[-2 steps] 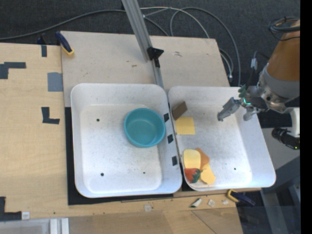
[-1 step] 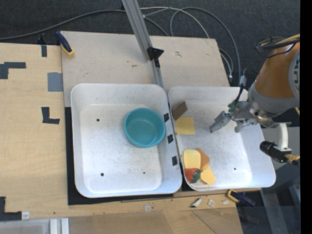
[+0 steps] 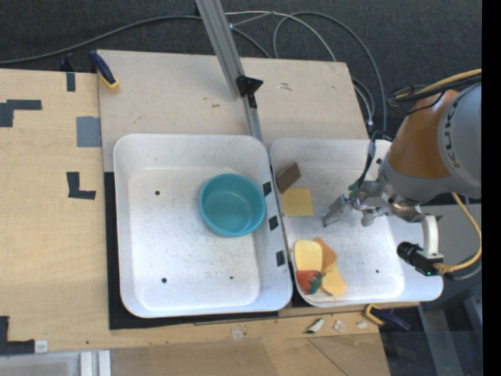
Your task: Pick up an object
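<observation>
At the far left the pale wooden bench top (image 3: pixel 47 202) carries a few dark and grey tape patches, and a blue and yellow clamp (image 3: pixel 103 69) grips the corner of the lighter board behind the bins. The left shallow white plastic bin (image 3: pixel 137 288) holds a round teal plastic bowl (image 3: pixel 232 204), sitting upright toward the bin's right side, apart from the walls. A slanted grey metal pole (image 3: pixel 223 41) comes down from the top edge and ends at the seam between the two bins.

The right shallow white plastic bin (image 3: pixel 387 284) holds several small things on its left half. A small brown rectangular block (image 3: pixel 288 176) lies near the far left corner, and a flat pale yellow square piece (image 3: pixel 297 202) lies just in front of it, touching or nearly so. Nearer the front wall sits a cluster of yellow and orange food-like toy pieces (image 3: pixel 319 263) with a small red and green bit at its lower left.

The two-finger gripper (image 3: pixel 351 210) hangs low over the middle of the right bin, to the right of the yellow square and above the cluster, clear of both. Its fingers stand spread apart with nothing between them. The grey arm with the orange band (image 3: pixel 419 151) reaches in from the right, with black cables looping behind it.
</observation>
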`<state>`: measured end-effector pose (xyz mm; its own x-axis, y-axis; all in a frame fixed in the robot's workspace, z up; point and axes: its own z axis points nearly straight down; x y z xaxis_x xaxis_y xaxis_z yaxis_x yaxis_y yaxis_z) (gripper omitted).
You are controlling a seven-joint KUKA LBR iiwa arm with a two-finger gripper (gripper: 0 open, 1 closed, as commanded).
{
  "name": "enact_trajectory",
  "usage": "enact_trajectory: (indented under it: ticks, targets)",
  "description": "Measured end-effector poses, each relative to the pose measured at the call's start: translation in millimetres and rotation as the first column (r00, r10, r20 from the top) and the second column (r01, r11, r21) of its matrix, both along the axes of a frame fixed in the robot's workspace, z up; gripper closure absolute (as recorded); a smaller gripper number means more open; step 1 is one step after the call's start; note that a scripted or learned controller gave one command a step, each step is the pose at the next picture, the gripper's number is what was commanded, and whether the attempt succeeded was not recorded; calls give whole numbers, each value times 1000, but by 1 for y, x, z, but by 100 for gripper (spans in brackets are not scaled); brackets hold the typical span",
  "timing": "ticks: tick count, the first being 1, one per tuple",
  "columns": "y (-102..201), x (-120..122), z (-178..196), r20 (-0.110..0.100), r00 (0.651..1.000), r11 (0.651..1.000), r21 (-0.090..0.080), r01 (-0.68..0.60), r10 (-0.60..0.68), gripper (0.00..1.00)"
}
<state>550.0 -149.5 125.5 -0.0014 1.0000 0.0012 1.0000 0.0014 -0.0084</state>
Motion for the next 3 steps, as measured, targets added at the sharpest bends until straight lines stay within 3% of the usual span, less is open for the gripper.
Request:
enact_trajectory:
  ticks: [1,2,3]
  targets:
    - [0,0,-37,9,1000,1000,-3,0,0,0]
    - [1,1,-25,8,1000,1000,-1,-1,1,100]
    - [-4,2,18,10,1000,1000,-2,0,0,100]
